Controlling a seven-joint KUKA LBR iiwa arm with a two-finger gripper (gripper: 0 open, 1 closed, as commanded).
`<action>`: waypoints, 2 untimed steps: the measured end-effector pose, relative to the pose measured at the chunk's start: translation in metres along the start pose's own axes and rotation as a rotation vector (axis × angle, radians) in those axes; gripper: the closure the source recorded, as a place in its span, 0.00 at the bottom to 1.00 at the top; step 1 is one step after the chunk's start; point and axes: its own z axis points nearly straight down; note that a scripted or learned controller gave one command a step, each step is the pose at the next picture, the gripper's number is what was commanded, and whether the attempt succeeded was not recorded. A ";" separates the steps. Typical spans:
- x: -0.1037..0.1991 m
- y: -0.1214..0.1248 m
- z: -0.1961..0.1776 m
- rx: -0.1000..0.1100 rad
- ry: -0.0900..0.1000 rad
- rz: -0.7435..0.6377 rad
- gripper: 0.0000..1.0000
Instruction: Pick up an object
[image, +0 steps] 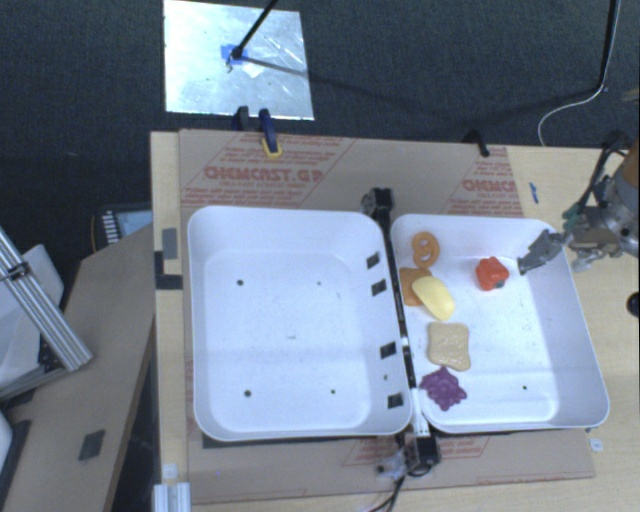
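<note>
Hovering at the right bin's (570, 330) far right rim, the tool (537, 253) grips nothing visible, jaw state unclear; the red toy (491, 273) just beside it awaits picking.

Arm (622, 205) cut off by right edge behind gripper (537, 252); finger gap too small to judge. Orange piece (413, 279) far left of gripper partly hidden under yellow one (433, 296).
</note>
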 end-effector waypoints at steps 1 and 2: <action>0.000 0.001 -0.011 -0.003 -0.001 -0.004 1.00; 0.078 -0.014 -0.090 -0.003 0.001 -0.005 1.00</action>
